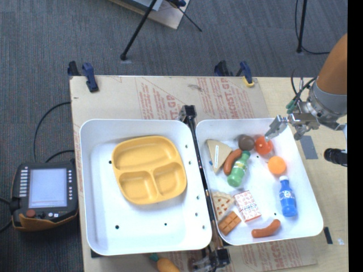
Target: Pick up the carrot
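Observation:
An orange, tapered carrot-like piece (161, 263) lies on the bench below the front edge of the left bin, outside both bins. Another orange-red elongated piece (231, 161) lies in the right bin (309, 177), leaning against a green bottle (239, 169); I cannot say for sure which of the two is the carrot. My gripper (286, 128) hovers over the right bin's far right corner, just right of a red tomato (262, 145). It is well away from both orange pieces, and nothing hangs from it.
The right bin also holds a sandwich wedge (216, 151), brown ball (246, 142), orange (277, 165), blue bottle (287, 196), small carton (247, 205), pizza slice (220, 199), waffle (229, 222) and sausage (266, 229). A yellow divided plate (150, 169) lies in the left bin (96, 208).

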### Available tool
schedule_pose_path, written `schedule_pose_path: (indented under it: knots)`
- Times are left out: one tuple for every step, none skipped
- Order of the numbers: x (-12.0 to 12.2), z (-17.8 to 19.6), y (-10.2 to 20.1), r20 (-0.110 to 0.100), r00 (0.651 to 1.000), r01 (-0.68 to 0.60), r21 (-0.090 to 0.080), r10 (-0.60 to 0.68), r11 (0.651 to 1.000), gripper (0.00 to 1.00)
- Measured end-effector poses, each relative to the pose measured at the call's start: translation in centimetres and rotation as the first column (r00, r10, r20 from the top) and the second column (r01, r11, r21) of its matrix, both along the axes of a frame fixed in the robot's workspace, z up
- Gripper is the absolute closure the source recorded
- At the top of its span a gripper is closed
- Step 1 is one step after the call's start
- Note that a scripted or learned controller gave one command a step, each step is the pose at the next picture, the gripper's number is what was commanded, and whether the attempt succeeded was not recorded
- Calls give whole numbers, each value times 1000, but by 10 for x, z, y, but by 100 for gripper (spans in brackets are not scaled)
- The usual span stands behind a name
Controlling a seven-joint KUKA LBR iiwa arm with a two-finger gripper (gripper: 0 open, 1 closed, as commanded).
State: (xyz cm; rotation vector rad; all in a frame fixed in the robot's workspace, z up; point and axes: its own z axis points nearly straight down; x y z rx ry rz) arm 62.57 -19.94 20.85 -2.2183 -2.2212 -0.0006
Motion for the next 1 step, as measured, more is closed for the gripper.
schedule_pose_path:
  knots:
    - [-30, -123, -8, -1, 996, -93, 6, 93, 996, 0]
